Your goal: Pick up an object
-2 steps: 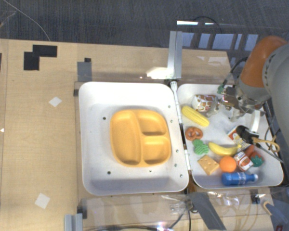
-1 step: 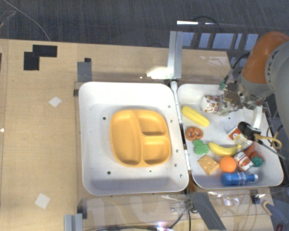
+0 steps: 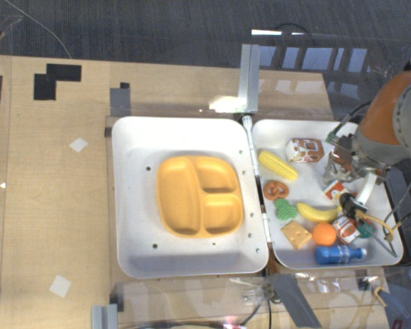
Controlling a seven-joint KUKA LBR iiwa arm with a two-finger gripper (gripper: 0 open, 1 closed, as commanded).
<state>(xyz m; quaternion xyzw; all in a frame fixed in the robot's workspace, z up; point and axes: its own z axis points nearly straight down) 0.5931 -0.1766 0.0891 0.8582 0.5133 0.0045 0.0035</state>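
The right bin [image 3: 314, 126] holds several toy foods. A yellow corn cob [image 3: 277, 164] and a small brown-and-white carton [image 3: 305, 150] lie at the back. Toward the front are a pretzel [image 3: 275, 190], broccoli [image 3: 283, 209], a banana [image 3: 316, 212], a cheese wedge [image 3: 296, 235], an orange [image 3: 323, 234], a blue bottle [image 3: 338, 254] and a red can [image 3: 347, 229]. My gripper [image 3: 340, 172] hangs low over the bin's right side, just above a red-and-white packet [image 3: 333, 189]. Nothing visibly sits between its fingers.
The left bin [image 3: 130, 184] holds a yellow divided tray [image 3: 195, 194] at its middle. A metal post [image 3: 249, 81] stands behind the seam between the bins. Cables trail off the wrist over the right bin's front right corner [image 3: 380, 228].
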